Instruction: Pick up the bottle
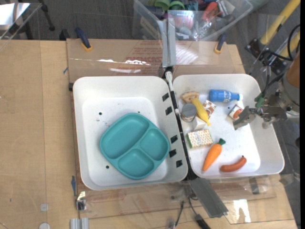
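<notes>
Here, on the wooden table (33,128), two white bins sit side by side. The left bin (90,92) holds a teal divided plate (134,146) lying flat toward its front right. The right bin (267,151) holds a scatter of small things. Just past the divider lie a tan piece (189,98), a grey can (188,112) and a yellow banana (202,111), crowded together, with a patterned cracker-like block (199,138) in front of them. An orange carrot (212,156) with a green top lies nearer the front, and a red sausage (233,164) lies beside it to the right. The blue bottle (223,96) lies on its side near the back wall of the right bin, white cap pointing right. A small white and red object (234,111) rests in front of the bottle. The end effector (245,119) hangs over the right side of this bin, near that small object and apart from the bottle; whether its fingers are spread or pressed together cannot be told. Behind the bins stands a clear tub (190,6) of mixed toys.
</notes>
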### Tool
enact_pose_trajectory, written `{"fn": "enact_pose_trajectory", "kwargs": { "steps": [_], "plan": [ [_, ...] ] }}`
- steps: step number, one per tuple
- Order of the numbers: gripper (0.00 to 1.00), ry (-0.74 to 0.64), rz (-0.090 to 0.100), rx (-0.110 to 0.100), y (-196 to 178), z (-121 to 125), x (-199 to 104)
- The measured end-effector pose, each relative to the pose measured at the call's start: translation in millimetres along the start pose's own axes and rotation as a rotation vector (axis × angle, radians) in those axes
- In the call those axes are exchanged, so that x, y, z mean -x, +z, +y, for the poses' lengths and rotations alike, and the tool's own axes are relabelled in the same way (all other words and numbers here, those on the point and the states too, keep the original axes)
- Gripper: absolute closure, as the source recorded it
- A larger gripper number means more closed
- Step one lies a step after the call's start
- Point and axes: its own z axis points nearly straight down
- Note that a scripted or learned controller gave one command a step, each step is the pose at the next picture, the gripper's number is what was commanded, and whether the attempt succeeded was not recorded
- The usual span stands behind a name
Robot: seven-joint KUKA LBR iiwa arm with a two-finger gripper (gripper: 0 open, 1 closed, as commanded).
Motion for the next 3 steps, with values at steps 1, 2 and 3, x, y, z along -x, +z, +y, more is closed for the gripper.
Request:
{"fn": "enact_pose_trajectory", "kwargs": {
  "steps": [1,2,3],
  "plan": [
    [0.0,0.196,-0.003,0.005,-35.6,55.2,13.1],
    [0.0,0.177,-0.001,0.0,64.1,129.7,12.7],
    [0.0,0.07,-0.001,0.001,161.5,167.6,38.2]
  ]
}}
